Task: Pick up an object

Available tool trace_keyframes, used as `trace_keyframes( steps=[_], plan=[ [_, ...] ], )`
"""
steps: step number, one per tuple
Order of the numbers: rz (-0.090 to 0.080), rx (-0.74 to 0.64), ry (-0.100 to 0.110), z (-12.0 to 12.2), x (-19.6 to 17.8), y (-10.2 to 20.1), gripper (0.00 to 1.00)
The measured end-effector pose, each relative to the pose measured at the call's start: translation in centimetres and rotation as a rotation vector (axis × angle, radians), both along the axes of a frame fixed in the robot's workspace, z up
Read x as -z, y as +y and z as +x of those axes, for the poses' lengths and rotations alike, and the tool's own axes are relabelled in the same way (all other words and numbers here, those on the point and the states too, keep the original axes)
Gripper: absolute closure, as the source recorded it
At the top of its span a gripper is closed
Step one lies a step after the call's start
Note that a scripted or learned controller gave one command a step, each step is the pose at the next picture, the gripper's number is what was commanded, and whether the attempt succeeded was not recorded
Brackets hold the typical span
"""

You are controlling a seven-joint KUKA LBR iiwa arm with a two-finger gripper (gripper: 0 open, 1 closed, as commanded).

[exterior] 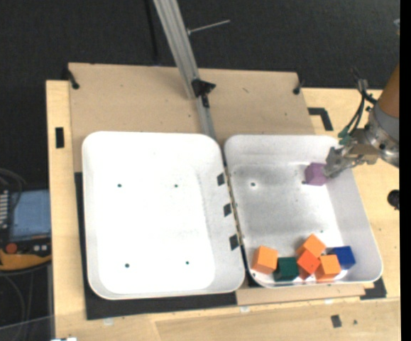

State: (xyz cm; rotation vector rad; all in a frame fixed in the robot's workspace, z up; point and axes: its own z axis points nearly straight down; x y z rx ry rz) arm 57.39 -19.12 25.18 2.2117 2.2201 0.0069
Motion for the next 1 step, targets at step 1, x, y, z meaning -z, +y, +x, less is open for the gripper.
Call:
trace_keyframes(
  steps=[1],
  plan=[
    [-0.001, -0.002, 0.006, 0.05, 0.14, -0.15, 1.0]
  ],
)
